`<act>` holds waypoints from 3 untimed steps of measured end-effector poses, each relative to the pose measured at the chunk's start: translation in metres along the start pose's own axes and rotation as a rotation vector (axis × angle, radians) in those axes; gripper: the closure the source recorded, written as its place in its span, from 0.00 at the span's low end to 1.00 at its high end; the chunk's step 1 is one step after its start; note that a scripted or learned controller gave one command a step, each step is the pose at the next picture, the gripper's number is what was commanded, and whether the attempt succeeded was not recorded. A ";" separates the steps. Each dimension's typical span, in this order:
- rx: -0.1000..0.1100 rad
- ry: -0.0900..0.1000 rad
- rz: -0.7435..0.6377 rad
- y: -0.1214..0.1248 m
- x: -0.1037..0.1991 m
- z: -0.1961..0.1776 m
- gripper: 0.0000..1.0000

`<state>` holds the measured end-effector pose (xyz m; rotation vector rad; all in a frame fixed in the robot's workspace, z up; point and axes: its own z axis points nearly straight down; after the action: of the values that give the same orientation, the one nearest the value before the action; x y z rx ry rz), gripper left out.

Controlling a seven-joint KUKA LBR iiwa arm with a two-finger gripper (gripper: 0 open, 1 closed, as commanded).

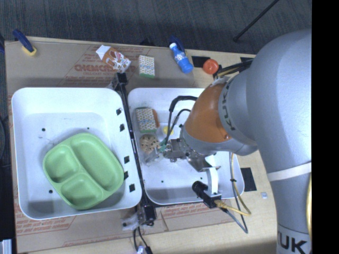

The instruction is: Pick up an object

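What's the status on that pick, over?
Gripper low in right bin, fingers hidden by wrist. Small cookie-like packet right beside it, grasp unconfirmed. Snack pack close behind; green tray in left bin.

Smooth white plastic bins point(69, 97); matt green plastic tray point(83, 168); glossy grey arm point(275, 94); rough brown cardboard bench point(63, 62).

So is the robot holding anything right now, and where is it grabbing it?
It cannot be told. The gripper is down in the right bin beside the cookie, but the arm hides any grip.
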<state>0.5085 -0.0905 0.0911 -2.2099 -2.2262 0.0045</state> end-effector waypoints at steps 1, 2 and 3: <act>-0.007 -0.002 0.002 0.071 0.002 -0.102 0.00; -0.003 0.000 0.000 0.007 0.047 -0.133 0.00; -0.003 0.000 0.000 0.007 0.046 -0.133 0.00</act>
<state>0.5161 -0.0442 0.2243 -2.2117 -2.2275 0.0019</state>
